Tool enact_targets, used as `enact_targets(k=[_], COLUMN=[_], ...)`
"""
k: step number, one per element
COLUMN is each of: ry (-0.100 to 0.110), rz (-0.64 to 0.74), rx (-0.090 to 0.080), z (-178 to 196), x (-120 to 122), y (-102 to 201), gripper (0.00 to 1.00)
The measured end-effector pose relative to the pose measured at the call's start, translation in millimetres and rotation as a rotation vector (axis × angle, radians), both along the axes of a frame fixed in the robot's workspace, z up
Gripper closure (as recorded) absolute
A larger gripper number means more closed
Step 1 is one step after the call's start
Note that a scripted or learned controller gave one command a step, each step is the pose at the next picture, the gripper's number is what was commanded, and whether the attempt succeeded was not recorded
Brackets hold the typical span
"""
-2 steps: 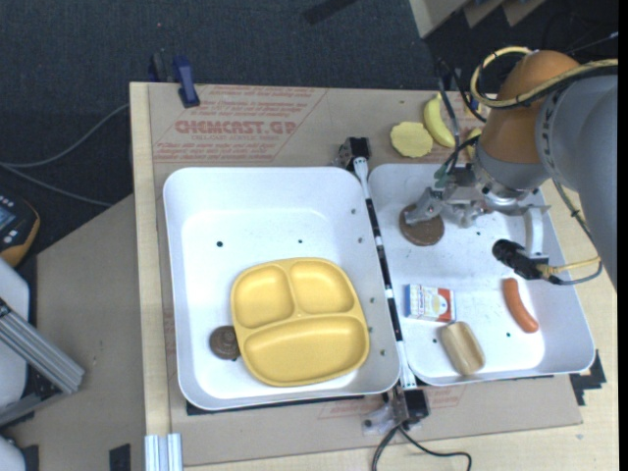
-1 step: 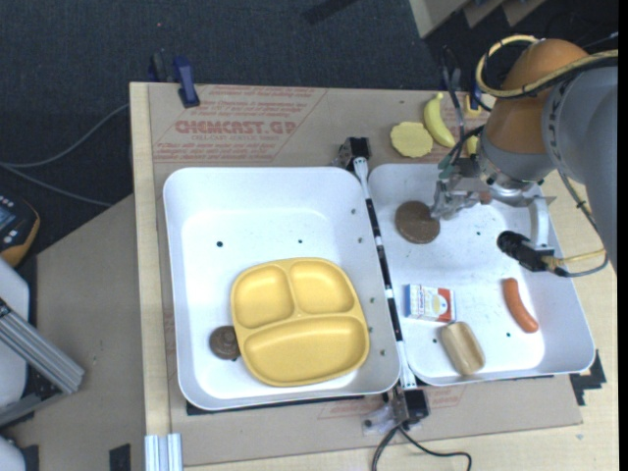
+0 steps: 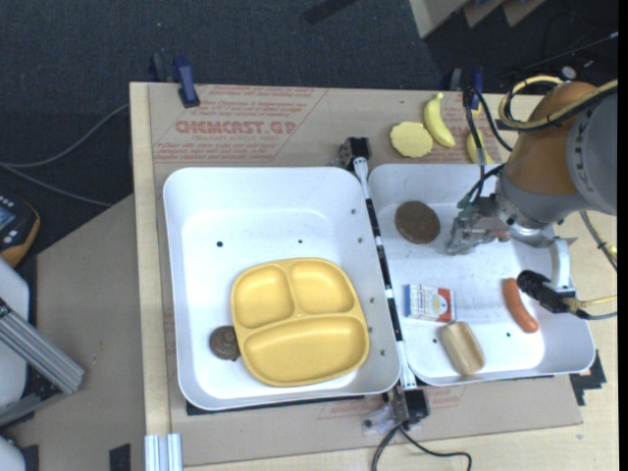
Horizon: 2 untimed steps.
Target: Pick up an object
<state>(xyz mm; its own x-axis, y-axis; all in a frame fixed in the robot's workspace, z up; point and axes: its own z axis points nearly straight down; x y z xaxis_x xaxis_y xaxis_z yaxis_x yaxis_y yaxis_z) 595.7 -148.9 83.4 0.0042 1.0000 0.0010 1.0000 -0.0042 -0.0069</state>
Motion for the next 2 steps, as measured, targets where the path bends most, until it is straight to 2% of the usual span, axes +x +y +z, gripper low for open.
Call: enact_targets(k=[1, 2], ry=[-0.006, 0.000], rz=[0.003, 0.004], rx=[0.000, 0.003], z=[1, 1], x=[3, -53], y=[2, 36], gripper=[0.00, 0.00])
